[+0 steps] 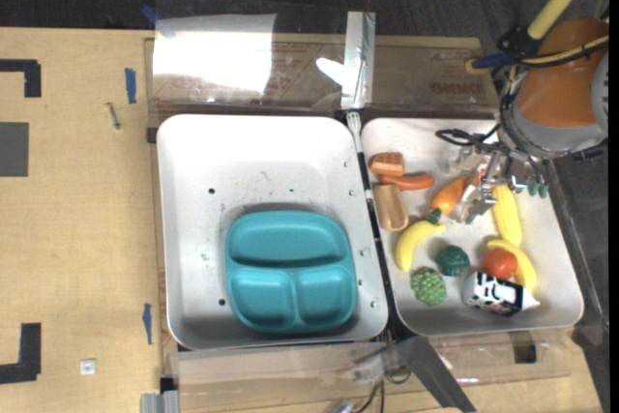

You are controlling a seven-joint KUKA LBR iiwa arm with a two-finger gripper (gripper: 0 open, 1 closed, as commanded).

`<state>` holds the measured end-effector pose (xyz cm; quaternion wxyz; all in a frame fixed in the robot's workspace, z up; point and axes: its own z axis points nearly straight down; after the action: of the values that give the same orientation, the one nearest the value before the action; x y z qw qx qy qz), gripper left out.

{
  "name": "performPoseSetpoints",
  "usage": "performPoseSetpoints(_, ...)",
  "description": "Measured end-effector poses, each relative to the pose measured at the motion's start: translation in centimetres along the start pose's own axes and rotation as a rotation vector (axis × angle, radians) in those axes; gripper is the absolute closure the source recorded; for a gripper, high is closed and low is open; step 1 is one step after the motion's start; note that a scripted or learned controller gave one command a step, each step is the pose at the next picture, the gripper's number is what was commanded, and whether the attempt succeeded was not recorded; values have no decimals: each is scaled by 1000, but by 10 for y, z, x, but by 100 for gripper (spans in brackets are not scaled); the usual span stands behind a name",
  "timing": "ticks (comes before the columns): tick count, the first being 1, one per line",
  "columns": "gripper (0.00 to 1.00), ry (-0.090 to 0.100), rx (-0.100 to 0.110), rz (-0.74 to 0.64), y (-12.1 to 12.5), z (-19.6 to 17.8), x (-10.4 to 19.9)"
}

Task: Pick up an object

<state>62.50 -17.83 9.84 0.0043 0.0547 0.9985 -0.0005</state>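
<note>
Nothing is lifted yet: the end effector [481, 191], its grip state impossible to tell, hangs just beside the orange carrot [448, 195], grasp remaining.

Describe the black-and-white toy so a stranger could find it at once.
Look in the right white bin, the one crowded with toy food. Go to its near right corner, just below the red tomato. The black-and-white toy sits there, the only piece with cow-like patches rather than a fruit or vegetable colour.

arm [566, 82]: grey, orange band | black cables | gripper [488, 179]: metallic silver
</note>
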Motion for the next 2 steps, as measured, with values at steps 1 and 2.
performPoseSetpoints(1,0,1,-3,6,61,10,14)
performPoseSetpoints(2,0,2,-1,39,41,9,68)
